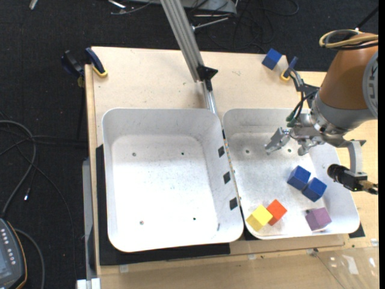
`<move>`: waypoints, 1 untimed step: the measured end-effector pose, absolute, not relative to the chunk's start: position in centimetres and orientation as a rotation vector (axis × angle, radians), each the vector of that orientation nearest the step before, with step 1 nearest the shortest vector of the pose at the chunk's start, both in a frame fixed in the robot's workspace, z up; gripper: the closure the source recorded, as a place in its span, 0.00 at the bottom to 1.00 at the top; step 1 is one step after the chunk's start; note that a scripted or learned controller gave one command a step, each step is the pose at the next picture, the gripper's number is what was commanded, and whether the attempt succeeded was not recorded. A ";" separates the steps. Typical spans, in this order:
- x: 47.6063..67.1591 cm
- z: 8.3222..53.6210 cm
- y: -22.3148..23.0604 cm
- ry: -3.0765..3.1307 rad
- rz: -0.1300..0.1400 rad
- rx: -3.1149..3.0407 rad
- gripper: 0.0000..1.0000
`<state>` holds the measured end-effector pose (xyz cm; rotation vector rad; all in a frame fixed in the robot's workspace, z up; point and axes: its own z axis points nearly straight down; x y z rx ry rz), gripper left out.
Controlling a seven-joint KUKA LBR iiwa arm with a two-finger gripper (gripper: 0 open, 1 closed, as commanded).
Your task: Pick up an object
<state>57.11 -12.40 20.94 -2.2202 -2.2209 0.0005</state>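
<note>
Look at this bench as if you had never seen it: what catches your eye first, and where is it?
The grey and orange arm reaches in from the right, its gripper hanging over the right bin. Near that bin's front lie bright cubes: two blue cubes, a yellow cube touching an orange cube, and a purple cube. Another blue cube sits outside, at the bench's far edge.

Even, bright overhead light; the white bins [159,122] glare slightly, shadows stay soft, and the focus is mildly grainy.
</note>
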 end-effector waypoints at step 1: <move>54.7 12.2 -17.3 -2.225 -0.006 -2.232 0.00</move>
